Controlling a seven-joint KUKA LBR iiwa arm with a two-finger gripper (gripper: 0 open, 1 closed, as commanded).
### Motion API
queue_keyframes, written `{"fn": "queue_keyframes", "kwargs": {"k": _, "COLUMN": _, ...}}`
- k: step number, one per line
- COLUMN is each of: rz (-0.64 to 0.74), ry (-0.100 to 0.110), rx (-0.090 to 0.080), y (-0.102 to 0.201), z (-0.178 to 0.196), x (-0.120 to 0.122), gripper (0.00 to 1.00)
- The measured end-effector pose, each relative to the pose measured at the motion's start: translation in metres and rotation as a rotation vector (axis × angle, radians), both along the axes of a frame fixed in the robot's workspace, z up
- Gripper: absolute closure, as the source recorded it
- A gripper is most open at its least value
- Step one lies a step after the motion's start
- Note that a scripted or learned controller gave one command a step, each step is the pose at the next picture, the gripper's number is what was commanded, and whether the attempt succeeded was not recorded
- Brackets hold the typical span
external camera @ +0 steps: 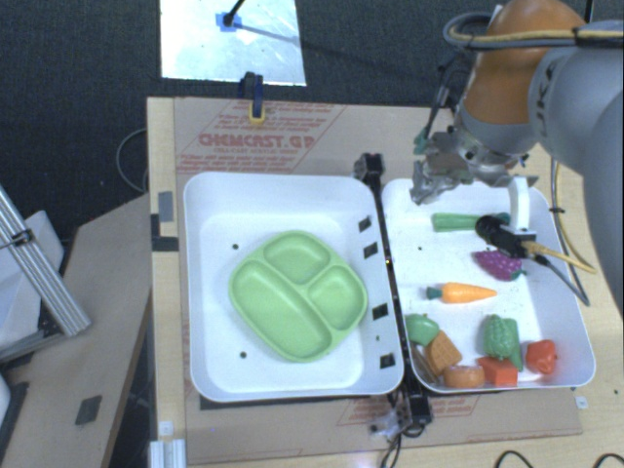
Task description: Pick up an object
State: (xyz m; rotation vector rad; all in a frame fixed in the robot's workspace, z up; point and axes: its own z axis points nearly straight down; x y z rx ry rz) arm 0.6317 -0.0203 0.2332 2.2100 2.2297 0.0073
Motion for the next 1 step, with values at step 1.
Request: {"fn": "queue_keyframes", "kwargs": {"k": 1, "rz": 0.0, "ry": 0.001, "rx": -0.001, "y": 0.0425, "z": -0.0112, "x": 0.0188, "gripper": 1.0}}
